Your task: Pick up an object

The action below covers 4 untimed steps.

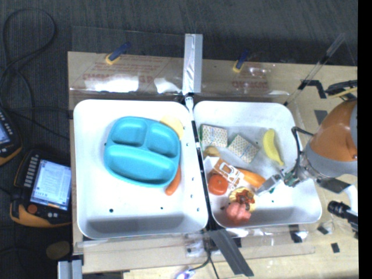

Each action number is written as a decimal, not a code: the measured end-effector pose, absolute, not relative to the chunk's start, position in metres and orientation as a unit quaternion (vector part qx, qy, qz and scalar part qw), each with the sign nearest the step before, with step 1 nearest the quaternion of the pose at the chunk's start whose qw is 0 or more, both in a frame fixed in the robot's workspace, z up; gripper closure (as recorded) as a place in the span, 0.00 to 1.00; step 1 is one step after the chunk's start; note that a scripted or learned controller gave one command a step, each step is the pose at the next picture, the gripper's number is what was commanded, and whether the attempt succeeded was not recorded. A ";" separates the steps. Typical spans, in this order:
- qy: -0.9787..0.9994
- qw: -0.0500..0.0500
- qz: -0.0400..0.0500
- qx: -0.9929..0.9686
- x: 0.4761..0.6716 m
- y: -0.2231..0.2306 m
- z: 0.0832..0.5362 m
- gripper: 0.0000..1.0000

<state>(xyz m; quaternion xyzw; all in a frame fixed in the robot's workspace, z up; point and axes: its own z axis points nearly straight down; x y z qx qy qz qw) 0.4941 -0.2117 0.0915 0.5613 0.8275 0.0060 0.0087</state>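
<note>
Fingers [268,183] of the gripper [263,186] low inside the right bin [302,211], pointing toward its middle; cannot tell whether spread or closed, nor whether anything sits between them. Tips just beside an orange carrot-shaped piece [249,176], with a pink and red toy [238,209] near, toward the front wall. Beyond the carrot piece, a red-and-white box [228,172] and a round orange fruit [217,183]. Toward the back wall, a banana [271,146] and two patterned packets [214,136] [243,148]. Left bin [93,214] bearing a blue divided plate [142,150], an orange stick-shaped piece [173,182] against its right edge. Both bins side by side on the desk [87,68].
</note>
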 end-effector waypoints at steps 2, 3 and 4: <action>0.741 0.001 -0.002 0.672 0.526 -0.177 0.228 1.00; 0.441 0.000 -0.004 0.898 0.546 -0.160 0.136 1.00; 0.290 0.001 -0.003 0.957 0.572 -0.169 0.095 1.00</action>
